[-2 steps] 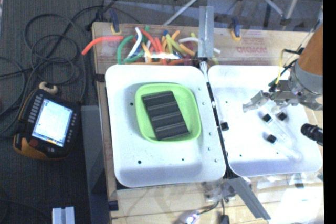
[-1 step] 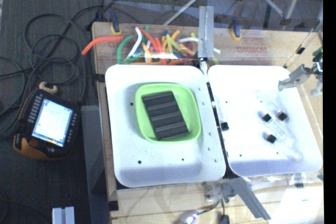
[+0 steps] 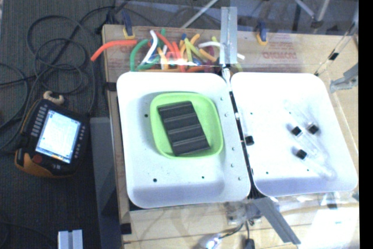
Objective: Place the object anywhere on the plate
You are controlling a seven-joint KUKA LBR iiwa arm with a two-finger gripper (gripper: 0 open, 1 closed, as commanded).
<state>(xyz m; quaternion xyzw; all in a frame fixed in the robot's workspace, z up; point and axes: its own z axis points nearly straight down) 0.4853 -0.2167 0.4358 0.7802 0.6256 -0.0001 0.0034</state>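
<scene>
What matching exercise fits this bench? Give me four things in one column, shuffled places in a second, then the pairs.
Things:
1. dark ribbed block
2. green plate
3. small black pieces
4. handheld controller

Places:
A. in the left bin
B. on the floor to the left of the bench
C. on the green plate
D. in the right bin

Pairs: 1-C, 2-A, 3-D, 4-B

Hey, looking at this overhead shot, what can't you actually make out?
- Small black pieces in the right white bin: too small to identify.
- Dark ridged rectangular block on the green square plate: material unclear.
- Handheld screen: glare washes it out.
</scene>
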